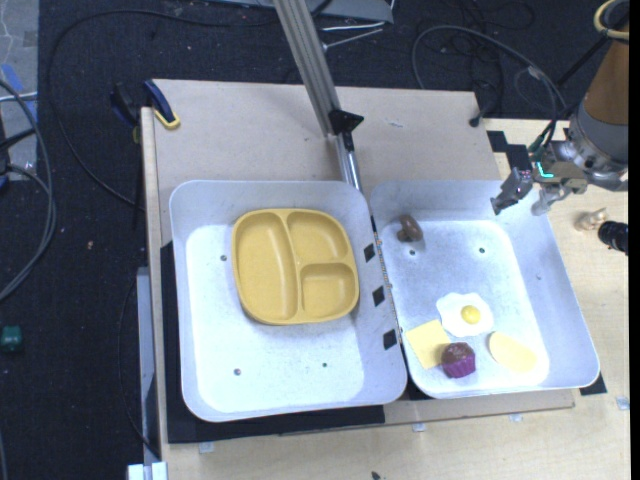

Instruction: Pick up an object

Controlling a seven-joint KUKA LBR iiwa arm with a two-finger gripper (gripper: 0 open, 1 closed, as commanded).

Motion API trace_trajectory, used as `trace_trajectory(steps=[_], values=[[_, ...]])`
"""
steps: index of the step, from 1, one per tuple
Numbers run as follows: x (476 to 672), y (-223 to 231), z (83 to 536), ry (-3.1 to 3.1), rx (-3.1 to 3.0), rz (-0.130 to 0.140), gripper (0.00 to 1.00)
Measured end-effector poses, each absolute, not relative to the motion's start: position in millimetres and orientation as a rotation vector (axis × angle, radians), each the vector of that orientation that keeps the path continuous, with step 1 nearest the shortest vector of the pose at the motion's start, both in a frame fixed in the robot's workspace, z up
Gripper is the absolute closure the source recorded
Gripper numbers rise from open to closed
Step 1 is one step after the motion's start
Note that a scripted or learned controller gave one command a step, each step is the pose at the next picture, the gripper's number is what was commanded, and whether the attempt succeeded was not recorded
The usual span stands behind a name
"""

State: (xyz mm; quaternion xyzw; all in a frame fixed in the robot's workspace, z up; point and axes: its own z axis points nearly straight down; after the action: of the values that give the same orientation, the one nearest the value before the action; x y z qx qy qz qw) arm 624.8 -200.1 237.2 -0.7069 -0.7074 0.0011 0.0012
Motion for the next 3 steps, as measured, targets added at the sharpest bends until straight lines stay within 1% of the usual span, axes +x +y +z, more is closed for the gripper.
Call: trace_trajectory(steps=[1, 2, 3], values=[[625.8, -200.1, 239.3, -2.224, -2.221, 0.0, 0.0], [626.7, -190.5, 190.5, -2.223, -2.218, 0.003, 0.0], [625.9, -189.8, 126.4, -2.219, -2.219, 0.004, 0.0]])
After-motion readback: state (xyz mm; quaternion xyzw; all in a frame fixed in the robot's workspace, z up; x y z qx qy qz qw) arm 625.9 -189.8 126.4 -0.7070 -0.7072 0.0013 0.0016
